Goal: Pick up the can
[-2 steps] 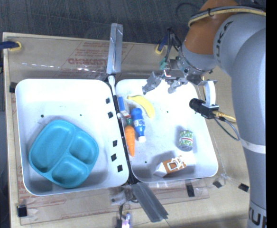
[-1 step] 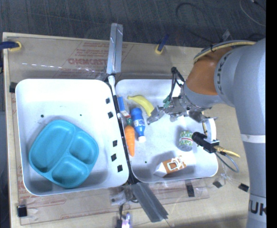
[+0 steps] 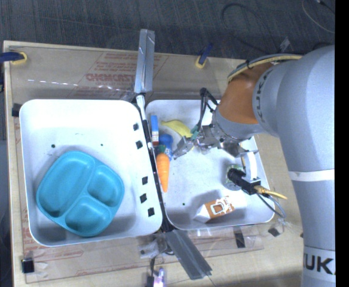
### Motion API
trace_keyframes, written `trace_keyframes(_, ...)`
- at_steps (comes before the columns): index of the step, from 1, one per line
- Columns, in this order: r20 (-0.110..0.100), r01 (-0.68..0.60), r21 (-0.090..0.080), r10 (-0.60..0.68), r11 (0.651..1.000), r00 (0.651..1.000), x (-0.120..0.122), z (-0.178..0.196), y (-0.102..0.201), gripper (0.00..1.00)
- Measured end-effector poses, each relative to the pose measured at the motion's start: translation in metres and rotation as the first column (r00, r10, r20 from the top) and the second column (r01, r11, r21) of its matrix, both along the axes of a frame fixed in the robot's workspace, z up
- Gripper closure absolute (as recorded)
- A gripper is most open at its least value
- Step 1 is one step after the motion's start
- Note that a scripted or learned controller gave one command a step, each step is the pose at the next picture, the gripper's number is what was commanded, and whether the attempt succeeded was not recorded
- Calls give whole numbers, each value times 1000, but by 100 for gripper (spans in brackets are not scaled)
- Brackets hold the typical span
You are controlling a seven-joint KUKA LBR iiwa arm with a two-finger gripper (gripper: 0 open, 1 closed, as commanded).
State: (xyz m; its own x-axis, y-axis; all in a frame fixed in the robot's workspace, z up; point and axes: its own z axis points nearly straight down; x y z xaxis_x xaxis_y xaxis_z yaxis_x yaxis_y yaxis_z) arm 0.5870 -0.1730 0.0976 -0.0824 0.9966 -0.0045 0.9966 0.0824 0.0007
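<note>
Flanking 2 white bins [image 3: 79, 109], dark carpet [image 3: 73, 11].

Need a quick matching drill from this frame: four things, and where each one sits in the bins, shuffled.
Things:
1. blue divided plastic plate
2. orange plastic carrot
3. yellow plastic banana
4. small orange-and-white can

Places:
A. right bin, near front wall
B. left bin
C. right bin, along the divider
D. right bin, near back wall

Pairs: 1-B, 2-C, 3-D, 4-A
</note>
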Motion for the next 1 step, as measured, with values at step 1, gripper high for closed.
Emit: trace_keyframes(1,-2,-5,4,5,1000,1000,-21,72,-38,0)
